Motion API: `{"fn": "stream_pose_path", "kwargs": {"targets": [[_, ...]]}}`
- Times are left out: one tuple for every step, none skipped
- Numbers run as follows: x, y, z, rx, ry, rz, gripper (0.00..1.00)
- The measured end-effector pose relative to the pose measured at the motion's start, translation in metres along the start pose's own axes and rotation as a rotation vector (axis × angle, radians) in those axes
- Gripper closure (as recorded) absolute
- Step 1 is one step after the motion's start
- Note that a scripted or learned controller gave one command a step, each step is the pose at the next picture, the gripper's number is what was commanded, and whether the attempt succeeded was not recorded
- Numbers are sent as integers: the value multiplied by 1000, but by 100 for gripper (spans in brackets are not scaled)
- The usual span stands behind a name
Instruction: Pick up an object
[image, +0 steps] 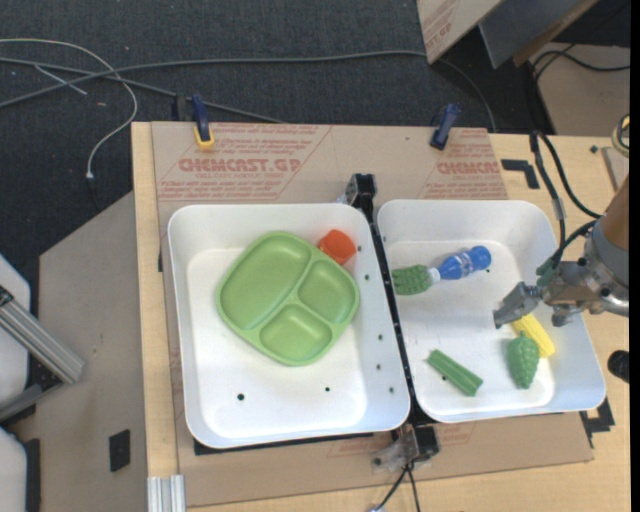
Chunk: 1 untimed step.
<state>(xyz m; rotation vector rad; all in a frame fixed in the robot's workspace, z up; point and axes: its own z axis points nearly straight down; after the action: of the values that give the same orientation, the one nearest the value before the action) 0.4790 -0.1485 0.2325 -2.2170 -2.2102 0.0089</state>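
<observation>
Right bin (440, 408): green block (456, 371) lying nearest; bumpy green piece (522, 361) sitting beside yellow piece (534, 335).
Gripper (541, 306): hovering over the yellow piece, jaws spread, gripping nothing.
Brush (440, 272): lying farther back.
Left bin (190, 400): holding green tray (288, 297), orange item (338, 246) behind.

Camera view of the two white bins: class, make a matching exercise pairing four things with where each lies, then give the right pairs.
Things:
1. green divided plate
2. orange piece
3. blue and white bottle
4. yellow piece

Places:
A. right bin, far half, beside a green brush head
B. just below the gripper, touching a bumpy green piece
C. middle of the left bin
D. at the plate's far right rim

Pairs: 1-C, 2-D, 3-A, 4-B
</observation>
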Motion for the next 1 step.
{"fn": "stream_pose_path", "kwargs": {"targets": [[0, 2, -5, -10, -2, -3, 0]]}}
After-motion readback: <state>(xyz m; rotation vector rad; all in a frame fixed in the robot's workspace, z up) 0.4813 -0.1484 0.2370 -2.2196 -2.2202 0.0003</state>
